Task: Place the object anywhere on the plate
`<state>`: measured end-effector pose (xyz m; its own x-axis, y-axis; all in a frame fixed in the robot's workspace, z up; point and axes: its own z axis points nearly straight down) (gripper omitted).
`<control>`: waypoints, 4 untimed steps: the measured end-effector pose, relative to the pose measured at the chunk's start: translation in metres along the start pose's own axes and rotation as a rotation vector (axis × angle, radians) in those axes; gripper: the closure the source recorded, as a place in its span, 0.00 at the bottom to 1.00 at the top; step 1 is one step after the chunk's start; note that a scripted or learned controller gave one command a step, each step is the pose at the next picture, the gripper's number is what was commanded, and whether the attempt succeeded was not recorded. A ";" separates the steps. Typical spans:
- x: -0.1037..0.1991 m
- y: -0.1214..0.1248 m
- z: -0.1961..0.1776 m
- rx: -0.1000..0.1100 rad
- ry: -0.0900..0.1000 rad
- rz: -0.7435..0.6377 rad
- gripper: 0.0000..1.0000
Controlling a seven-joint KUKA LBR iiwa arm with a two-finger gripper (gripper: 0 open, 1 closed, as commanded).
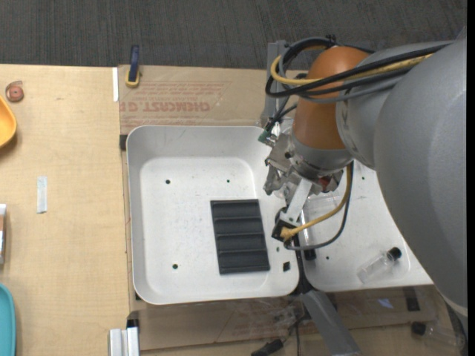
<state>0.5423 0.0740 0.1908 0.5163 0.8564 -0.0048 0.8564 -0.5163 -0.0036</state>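
A black ribbed rectangular plate (239,236) lies flat in the left white bin (148,199), towards its front right. A small clear vial with a black cap (380,263) lies on its side in the right bin (393,221), near the front. My gripper (276,175) hangs below the orange wrist band over the divide between the two bins, just above and to the right of the plate's far end. The wrist hides most of it. I see nothing held in it.
Cardboard (185,99) lies behind the left bin, with a blue clamp (133,64) at its far edge. The wooden bench (67,199) to the left carries an orange item (4,124) and a small pale strip (41,195). My arm covers the upper right.
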 end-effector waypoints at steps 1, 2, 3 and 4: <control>0.025 -0.048 -0.032 -0.001 0.001 0.035 1.00; 0.072 0.002 0.015 -0.002 0.000 -0.206 1.00; 0.098 -0.012 -0.066 -0.003 0.000 -0.351 1.00; 0.111 0.035 -0.047 -0.004 0.000 -0.616 1.00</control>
<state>0.6297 0.1507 0.2367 -0.0735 0.9973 -0.0032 0.9973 0.0735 -0.0021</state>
